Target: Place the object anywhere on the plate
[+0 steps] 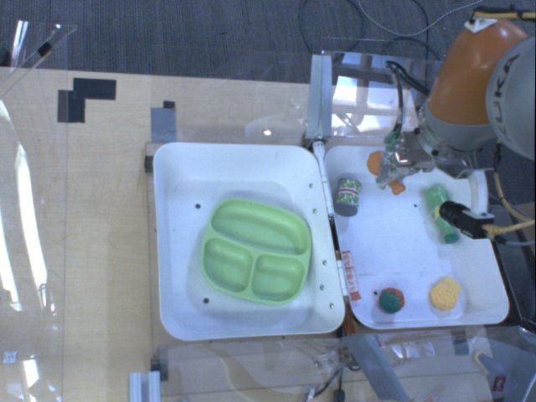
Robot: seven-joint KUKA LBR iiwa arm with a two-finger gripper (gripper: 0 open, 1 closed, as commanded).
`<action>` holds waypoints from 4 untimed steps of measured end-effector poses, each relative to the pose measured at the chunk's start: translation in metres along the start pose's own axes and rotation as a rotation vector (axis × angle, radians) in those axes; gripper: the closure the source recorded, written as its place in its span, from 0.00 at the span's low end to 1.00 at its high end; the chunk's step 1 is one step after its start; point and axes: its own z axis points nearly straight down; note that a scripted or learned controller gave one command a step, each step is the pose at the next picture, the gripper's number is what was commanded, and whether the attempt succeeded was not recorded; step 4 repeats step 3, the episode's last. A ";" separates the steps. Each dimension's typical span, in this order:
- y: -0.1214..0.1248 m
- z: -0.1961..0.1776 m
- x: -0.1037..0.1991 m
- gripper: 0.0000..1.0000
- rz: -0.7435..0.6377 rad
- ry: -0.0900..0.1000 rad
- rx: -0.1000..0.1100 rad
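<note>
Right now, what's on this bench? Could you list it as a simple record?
left bin: holds a green divided plate, nothing on it
right bin: small can, orange piece, green bottle, green-and-red ball, yellow round item
arm: reaches in from the right, over the right bin's far end
gripper: low beside the orange piece; grip unclear
task state: no object on the plate yet

No legible text; red-printed label strip [348,275] between the bins and can [347,195] print too small.
</note>
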 end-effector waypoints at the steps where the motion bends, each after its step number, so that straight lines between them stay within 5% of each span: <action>1: -0.007 0.015 0.067 1.00 0.025 0.001 0.003; 2: -0.042 0.028 0.132 1.00 -0.103 0.002 0.007; 3: -0.042 0.028 0.131 0.00 -0.103 0.002 0.007; 4: -0.042 0.028 0.131 0.00 -0.103 0.002 0.007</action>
